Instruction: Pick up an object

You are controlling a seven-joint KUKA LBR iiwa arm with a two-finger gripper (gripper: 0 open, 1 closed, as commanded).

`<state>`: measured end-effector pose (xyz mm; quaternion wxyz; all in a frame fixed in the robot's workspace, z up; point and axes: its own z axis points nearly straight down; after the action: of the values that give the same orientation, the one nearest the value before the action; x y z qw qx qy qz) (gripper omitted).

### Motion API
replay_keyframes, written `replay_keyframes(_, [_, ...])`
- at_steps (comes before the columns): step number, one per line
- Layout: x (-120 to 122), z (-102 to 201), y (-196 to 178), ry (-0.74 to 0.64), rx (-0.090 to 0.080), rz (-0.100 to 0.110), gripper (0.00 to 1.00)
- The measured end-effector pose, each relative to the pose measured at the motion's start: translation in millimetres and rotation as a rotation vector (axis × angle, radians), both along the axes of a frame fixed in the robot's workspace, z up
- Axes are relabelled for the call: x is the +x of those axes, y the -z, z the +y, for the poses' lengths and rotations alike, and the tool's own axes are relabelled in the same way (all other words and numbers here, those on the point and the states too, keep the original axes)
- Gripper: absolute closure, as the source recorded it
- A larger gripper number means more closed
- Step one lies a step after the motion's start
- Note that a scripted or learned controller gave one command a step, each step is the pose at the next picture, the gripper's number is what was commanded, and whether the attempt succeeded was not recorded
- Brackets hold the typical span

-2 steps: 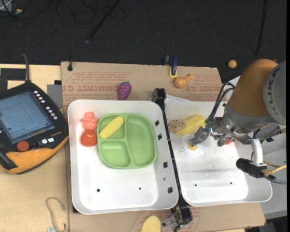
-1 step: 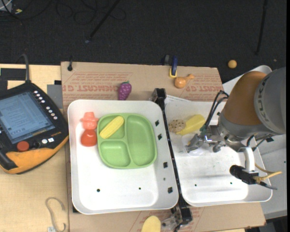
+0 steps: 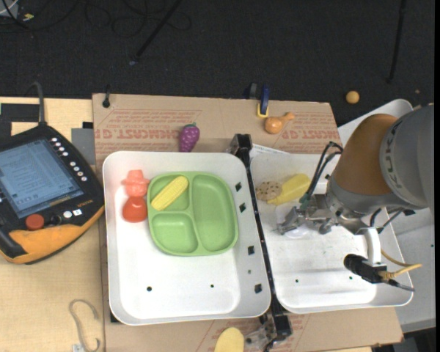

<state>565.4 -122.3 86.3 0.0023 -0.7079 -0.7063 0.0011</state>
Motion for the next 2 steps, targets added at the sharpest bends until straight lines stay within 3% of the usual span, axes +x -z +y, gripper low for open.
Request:
replay_keyframes(1, [-0.1, -2.3, -11.3, 0.007, 0.0, -0.001, 1.0])
replay_keyframes(2, [-3.4, -12.3, -63.9, 0.001, -0.002, -0.006, 1.0])
